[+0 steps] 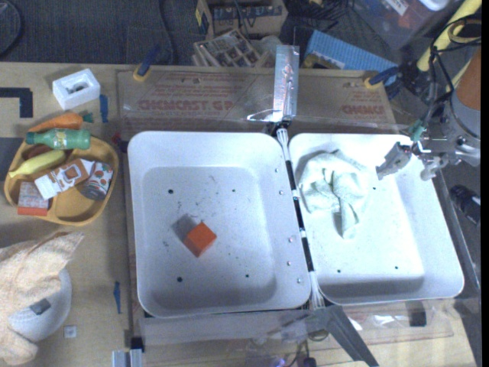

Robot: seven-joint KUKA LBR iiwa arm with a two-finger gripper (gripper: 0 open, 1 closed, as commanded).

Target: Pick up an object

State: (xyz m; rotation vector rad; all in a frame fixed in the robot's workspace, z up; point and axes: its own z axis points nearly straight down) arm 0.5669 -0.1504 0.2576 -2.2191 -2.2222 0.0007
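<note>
Arm: I am seeing my grey arm (466, 140) reaching in from the right edge, sitting above the upper right corner of the right bin (397, 281).
Gripper: my gripper (397, 161) is hanging over the right bin's upper right area, and I am seeing its fingers spread apart with nothing between them.
Contact: the nearer finger (388, 164) is pointing down-left toward the cloth, and I am seeing a gap of bare bin floor between the two; whether the finger is touching the floor I cannot tell.
Cloth: a crumpled white and pale green cloth (334, 187) is lying in the upper left part of the right bin, close to the wall shared with the left bin.
Block: an orange block (202, 239) is lying on the floor of the left bin (153, 167), a little left of centre, with a small grey patch just beside it at upper left that I cannot identify.
Bins: the two white bins are sitting side by side, touching along the middle.
Surroundings: a yellow bowl (72, 212) of toy food is sitting on the bench left of the bins, with a small white box (76, 88) above it.
</note>
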